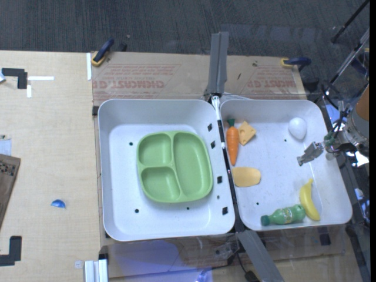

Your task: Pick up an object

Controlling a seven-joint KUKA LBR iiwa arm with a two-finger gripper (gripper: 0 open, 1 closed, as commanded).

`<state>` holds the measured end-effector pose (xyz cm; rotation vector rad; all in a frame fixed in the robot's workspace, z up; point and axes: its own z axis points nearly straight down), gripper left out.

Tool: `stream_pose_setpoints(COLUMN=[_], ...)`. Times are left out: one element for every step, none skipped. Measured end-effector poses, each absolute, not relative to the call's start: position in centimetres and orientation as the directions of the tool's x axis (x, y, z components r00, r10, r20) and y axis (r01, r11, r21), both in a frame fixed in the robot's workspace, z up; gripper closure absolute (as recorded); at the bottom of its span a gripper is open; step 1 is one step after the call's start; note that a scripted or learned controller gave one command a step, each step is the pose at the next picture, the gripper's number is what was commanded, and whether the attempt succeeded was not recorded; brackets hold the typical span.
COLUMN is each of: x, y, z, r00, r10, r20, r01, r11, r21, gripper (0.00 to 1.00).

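One claw [309, 153] hangs at three o'clock in the right bin [276, 213]; whether it is spread, I cannot tell. Nearest lie a white egg [297, 128] at twelve o'clock and a banana [309, 201] at six, then a green bottle [284, 215] and a carrot [232, 144]. A green plate [175, 167] fills the left bin [117, 175].

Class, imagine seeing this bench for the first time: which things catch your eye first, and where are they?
The green divided plate stands out, sitting alone in the left bin. In the right bin, an orange carrot lies along the left wall, and a yellow banana rests beside a green bottle near the front right corner.
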<state>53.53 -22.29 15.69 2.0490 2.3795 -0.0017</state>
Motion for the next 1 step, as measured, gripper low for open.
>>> stream_pose_setpoints(x=[47.94], y=[-21.66], z=[9.11], r00=[-0.063], r10=[0.998], r20=[0.009], r01=[0.998], r11=[0.063], r21=[-0.002], gripper=[0.00])
